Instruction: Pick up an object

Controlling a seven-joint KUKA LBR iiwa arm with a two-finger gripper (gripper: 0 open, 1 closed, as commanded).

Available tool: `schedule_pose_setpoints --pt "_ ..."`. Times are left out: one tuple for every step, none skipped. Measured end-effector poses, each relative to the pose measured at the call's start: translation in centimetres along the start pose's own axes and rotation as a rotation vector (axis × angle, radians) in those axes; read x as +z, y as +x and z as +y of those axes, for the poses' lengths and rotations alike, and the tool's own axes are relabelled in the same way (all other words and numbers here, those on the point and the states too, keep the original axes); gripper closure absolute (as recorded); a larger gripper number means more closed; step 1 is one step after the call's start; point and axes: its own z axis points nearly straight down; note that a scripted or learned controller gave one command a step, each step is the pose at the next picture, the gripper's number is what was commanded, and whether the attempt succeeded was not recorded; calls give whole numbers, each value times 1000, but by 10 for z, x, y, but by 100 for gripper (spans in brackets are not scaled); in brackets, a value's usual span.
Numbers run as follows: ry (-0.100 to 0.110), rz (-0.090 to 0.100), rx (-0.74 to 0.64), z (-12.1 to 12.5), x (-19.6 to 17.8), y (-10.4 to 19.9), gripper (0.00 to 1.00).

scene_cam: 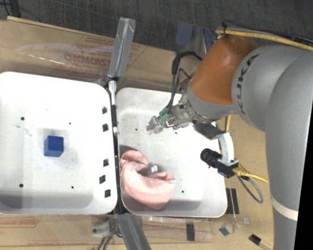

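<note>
Two white bins side by side on the surface. Left bin [0, 181] has a blue cube [54, 146] left of centre, alone. Right bin [215, 201] has a pink ring-shaped soft thing [140, 187] in its bottom-left corner, touching the divider-side wall. Grey arm [274, 103] with orange band enters from 3 o'clock, jaws [155, 125] over the right bin's upper part. Cannot tell how far the jaws are parted; nothing seen between them. Pink ring lies at 6 o'clock from the jaws, apart. Blue cube at 8 o'clock, well apart, in the other bin.
</note>
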Motion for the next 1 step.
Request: schedule_pose_setpoints --pt "1 0 0 0 0 0 0"
